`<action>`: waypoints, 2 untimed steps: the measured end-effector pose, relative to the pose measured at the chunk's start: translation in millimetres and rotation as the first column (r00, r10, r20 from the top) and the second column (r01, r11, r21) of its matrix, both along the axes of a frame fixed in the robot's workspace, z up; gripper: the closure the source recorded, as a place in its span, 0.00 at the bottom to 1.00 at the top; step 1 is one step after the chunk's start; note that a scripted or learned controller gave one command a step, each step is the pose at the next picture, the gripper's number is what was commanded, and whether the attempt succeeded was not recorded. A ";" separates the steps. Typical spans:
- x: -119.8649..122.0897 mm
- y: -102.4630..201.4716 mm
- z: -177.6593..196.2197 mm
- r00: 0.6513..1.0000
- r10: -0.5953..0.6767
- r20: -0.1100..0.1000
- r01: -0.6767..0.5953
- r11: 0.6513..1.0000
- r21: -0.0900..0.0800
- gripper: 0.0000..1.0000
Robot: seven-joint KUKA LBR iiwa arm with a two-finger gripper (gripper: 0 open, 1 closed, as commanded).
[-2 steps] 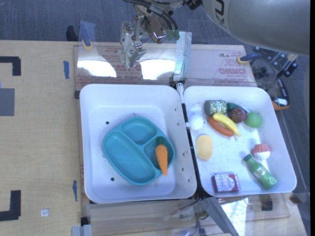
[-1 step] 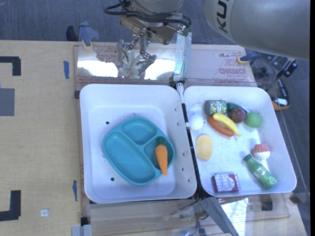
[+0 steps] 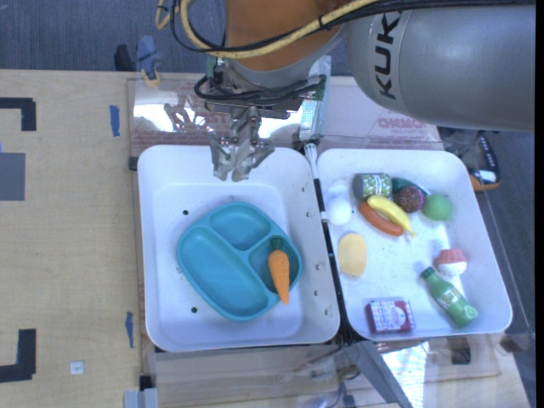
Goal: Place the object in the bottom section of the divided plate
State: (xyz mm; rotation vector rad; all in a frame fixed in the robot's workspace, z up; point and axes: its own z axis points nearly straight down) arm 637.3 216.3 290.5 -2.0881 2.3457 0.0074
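The orange plastic carrot [image 3: 280,274] lies in the lower-right section of the teal divided plate [image 3: 221,270] in the left white bin [image 3: 161,228], so placement looks done; the gripper [image 3: 238,161] hangs above the bin's far edge, fingers pressed together, holding nothing

Carrot [image 3: 280,274] in divided plate [image 3: 212,266], apparently its right section, left bin [image 3: 161,313]

The letters "KU" are read in black on the grey arm [image 3: 442,53] at upper right. Red print on the cardboard [image 3: 399,124] below it is illegible.
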 end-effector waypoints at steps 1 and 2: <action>30.2 4.6 21.2 0.903 0.430 0.006 -0.430 0.903 0.002 1.00; 30.0 10.3 44.5 0.771 0.637 0.009 -0.637 0.771 0.001 1.00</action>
